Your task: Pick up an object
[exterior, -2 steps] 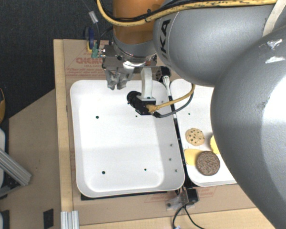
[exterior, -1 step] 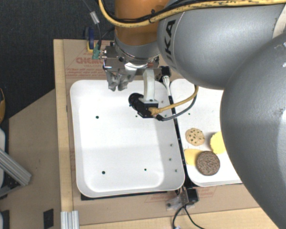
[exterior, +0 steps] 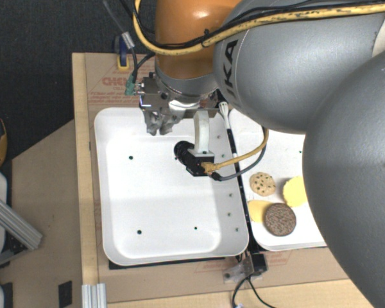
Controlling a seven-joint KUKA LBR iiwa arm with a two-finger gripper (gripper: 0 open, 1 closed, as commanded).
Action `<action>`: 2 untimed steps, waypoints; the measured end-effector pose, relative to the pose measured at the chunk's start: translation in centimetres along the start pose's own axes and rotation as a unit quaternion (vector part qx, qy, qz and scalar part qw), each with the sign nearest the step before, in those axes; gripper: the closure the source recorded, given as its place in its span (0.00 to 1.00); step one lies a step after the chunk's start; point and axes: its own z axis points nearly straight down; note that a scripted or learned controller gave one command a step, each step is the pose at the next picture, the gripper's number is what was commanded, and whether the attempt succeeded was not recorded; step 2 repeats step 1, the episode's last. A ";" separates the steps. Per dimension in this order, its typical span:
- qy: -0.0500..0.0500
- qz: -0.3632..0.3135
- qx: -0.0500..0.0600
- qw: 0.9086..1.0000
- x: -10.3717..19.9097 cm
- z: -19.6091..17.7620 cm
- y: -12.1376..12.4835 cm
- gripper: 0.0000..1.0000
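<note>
1. My arm came in from the right of the view, its grey bulk covering the upper right and much of the right bin.
2. The orange band above my wrist sat near the top centre, with a yellow cable looped across it.
3. My gripper hung over the far edge of the left bin, close to that bin's back wall.
4. From this angle the fingers looked like a close grey cluster pointing down; I could not tell whether they were apart or together, and I saw nothing between them.
5. Just beside the gripper, toward the right, a white bracket carried a small black unit above the left bin's floor, with a tan cable curving away from it.
6. The left bin's floor showed plain white with a few small dark dots.
7. The objects to pick lay in the right bin, well apart from my gripper: a chocolate-chip cookie, a yellow piece just beside it, a dark brown round cookie nearer the front, and another pale yellow piece touching that brown cookie's left side.
8. Both bins rested on a brown cardboard-coloured bench top, with dark floor beyond it on the left.
</note>
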 end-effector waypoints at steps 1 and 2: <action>0.001 0.000 -0.003 1.000 0.0 -1.8 -1.1 1.00; 0.001 0.000 -0.003 1.000 0.0 -1.8 -1.1 1.00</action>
